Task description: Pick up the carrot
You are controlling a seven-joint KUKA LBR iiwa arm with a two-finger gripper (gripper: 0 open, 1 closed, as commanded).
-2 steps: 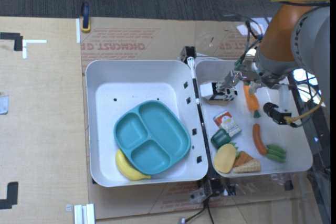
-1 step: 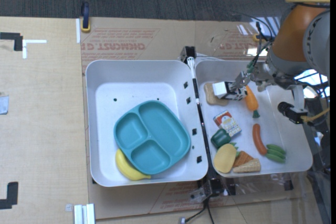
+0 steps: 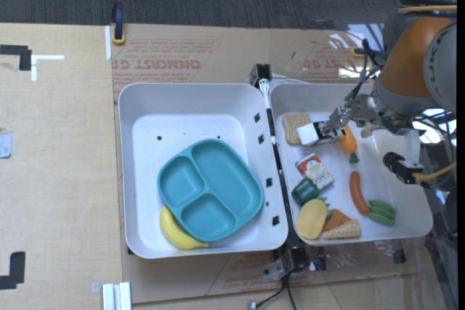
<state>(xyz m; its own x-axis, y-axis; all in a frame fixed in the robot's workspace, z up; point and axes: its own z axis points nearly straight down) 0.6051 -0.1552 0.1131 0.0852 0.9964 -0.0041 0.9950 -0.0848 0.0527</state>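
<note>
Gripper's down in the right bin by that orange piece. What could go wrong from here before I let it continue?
1. The gripper sits right beside the carrot, with the bread slice close on its other side; a close might catch or nudge the bread.
2. The view does not show the carrot between the fingers, so a lift may come up empty.
3. The sausage and the small carton lie just below; a dropped carrot could knock them.

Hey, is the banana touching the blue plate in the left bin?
Touching. In the camera view the banana lies along the lower left rim of the blue divided plate, its yellow curve running under the plate's edge with no white bin floor between them.
</note>
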